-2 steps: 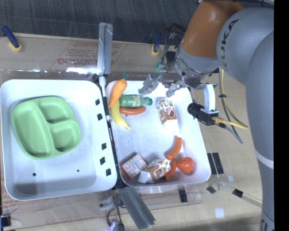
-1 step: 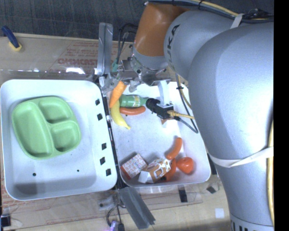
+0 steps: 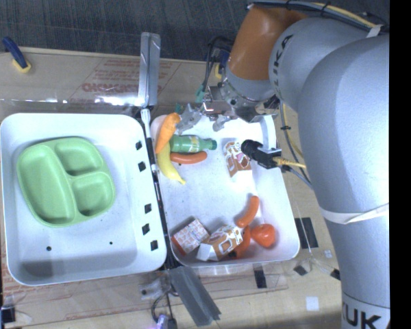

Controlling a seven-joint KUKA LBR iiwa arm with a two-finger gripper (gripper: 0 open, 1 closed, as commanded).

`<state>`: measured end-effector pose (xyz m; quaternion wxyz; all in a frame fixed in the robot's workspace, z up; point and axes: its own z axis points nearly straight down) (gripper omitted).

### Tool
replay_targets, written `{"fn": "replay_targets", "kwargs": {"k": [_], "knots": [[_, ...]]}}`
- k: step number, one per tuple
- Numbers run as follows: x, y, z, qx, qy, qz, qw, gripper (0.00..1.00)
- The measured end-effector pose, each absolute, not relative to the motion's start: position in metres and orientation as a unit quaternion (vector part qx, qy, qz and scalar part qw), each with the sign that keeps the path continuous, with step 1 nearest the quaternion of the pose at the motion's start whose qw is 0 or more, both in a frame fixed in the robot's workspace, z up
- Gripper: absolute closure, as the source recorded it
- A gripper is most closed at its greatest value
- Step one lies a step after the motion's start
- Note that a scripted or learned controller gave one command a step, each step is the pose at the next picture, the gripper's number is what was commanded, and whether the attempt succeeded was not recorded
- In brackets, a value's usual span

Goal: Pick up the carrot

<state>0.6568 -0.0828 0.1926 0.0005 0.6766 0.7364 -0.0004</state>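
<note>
Just now the gripper (image 3: 204, 115) hangs over the right bin's (image 3: 284, 204) far edge; I cannot tell its state. To its left and slightly nearer the camera lies the carrot (image 3: 166, 131), close by, against the left wall. Its long axis runs roughly far-to-near, above the banana (image 3: 167, 166) and beside the green bottle (image 3: 192, 143).

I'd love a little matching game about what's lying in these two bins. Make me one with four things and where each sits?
Things:
1. green divided plate
2. carrot
3. tomato
4. green bottle

Places:
A. near right corner of the right bin
B. left bin
C. lying just right of the carrot, above a sausage
D. far left of the right bin, above the banana

Pairs: 1-B, 2-D, 3-A, 4-C
</note>
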Motion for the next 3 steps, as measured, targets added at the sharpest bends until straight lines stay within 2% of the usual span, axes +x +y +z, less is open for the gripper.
{"fn": "replay_targets", "kwargs": {"k": [1, 2, 3], "knots": [[0.664, -0.097, 0.118, 0.634, 0.773, 0.0057, 0.011, 0.00], [0.665, -0.098, 0.130, 0.633, 0.774, 0.0058, 0.013, 1.00], [0.657, 0.008, 0.257, 0.641, 0.768, 0.0002, 0.000, 1.00]]}}
